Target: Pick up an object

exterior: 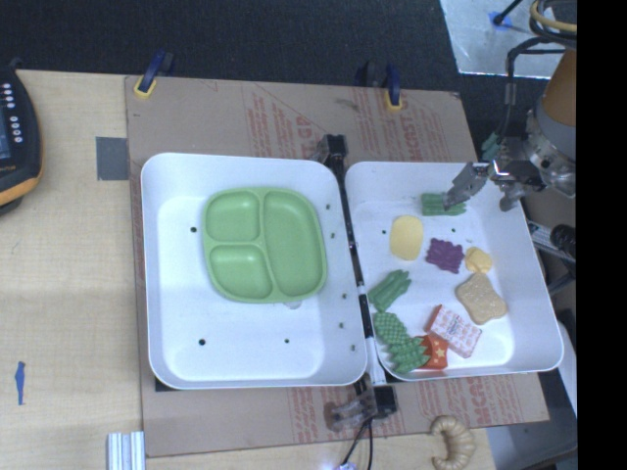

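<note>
Reaching in from the right, the gripper (458, 197) hung low over the far end of the right bin (545, 331), one dark finger tip touching or just above the small green piece (436, 205), which looked like the chosen target since it lay apart from the other toy food. Whether anything was gripped could not be told. The green divided plate (265, 244) sat alone in the left bin (171, 351), perhaps kept clear of the picking side.
</note>
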### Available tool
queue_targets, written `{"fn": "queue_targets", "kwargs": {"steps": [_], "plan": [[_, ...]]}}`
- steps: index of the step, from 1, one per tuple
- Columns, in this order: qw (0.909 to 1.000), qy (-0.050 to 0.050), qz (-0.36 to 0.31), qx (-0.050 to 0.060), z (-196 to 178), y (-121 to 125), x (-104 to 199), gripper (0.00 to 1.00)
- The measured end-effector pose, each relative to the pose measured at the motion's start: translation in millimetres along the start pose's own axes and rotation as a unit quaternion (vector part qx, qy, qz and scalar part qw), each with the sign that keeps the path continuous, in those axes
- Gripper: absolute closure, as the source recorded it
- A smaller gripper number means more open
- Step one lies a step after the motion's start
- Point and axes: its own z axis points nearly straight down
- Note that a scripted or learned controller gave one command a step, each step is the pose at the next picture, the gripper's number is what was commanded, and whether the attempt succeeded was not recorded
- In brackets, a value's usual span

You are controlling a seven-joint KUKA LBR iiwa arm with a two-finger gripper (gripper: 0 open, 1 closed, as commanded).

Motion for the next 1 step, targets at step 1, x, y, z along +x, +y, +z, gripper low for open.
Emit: {"fn": "queue_targets", "kwargs": {"steps": [1], "plan": [[1.0, -0.001, 0.0, 0.003, 156.1, 55.3, -40.4, 0.0]]}}
